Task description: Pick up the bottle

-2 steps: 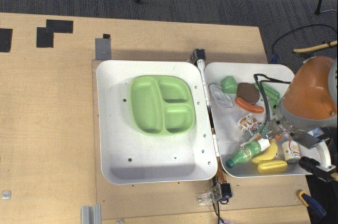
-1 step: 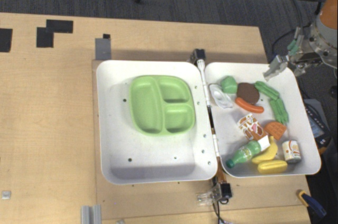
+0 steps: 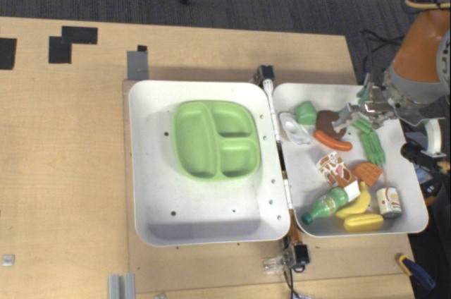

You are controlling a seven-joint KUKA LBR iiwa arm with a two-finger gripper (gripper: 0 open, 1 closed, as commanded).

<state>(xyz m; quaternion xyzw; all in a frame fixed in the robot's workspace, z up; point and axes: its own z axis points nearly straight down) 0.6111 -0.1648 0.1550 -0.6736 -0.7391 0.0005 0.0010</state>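
The hand (image 3: 361, 109) hangs over the far side of the right bin (image 3: 417, 220), its metal parts too small to tell whether it is open or closed. Nothing shows in its grip. The bottle (image 3: 330, 205) lies well nearer the camera, beside a banana (image 3: 358, 204). I judge the approach step: travel there, descend, close.

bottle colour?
Green bottle with a white cap end, seen in the camera view.
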